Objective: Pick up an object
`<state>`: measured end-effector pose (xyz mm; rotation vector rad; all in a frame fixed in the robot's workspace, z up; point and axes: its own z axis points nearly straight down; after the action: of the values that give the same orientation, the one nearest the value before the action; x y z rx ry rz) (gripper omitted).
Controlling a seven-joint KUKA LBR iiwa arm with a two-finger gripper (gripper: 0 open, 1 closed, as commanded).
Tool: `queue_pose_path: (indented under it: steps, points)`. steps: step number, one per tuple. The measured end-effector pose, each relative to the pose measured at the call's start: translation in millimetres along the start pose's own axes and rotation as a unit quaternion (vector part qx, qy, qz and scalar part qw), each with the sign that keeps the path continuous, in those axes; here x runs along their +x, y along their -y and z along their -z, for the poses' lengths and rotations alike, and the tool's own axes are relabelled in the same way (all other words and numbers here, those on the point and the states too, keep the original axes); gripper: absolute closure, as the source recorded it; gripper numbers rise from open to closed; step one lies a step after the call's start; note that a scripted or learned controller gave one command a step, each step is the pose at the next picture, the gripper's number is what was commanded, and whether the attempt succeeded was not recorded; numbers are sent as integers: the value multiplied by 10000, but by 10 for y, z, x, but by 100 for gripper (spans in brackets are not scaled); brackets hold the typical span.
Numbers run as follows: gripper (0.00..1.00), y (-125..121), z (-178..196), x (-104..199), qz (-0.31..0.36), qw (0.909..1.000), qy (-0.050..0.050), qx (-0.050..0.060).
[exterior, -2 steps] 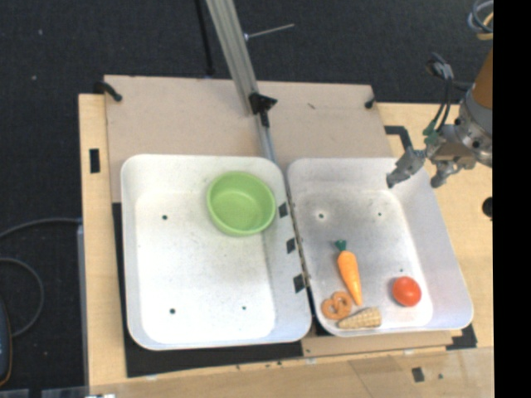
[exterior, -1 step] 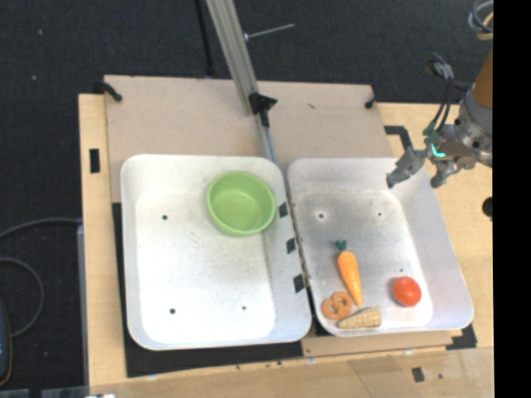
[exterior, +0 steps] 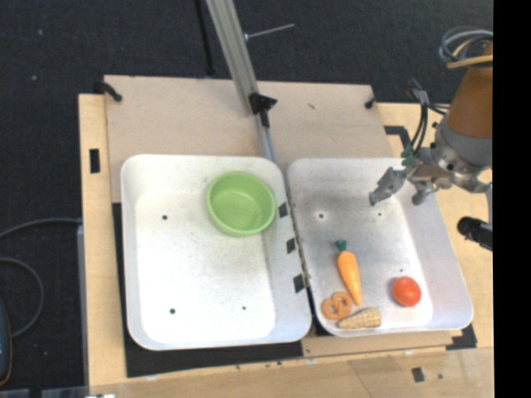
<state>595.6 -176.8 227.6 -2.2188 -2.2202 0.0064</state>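
Hovering with its two fingers spread apart and nothing between them, the grey two-finger gripper (exterior: pixel 404 185) is over the right shallow white plastic bin (exterior: pixel 323 191), while the orange toy carrot with green top (exterior: pixel 348 274) lies below-left of it, well apart.

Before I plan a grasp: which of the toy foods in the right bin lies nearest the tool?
The carrot, orange with a green top; its green end points up toward the tool. The tomato, pretzel and corn lie farther down.
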Motion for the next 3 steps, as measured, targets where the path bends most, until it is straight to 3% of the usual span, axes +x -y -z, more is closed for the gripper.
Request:
queue_pose_path:
  steps: [2,3]
  points:
    - [0,18,-818,17,-15,10000,5,-29]
    - [100,9,-704,9,-34,10000,4,-52]
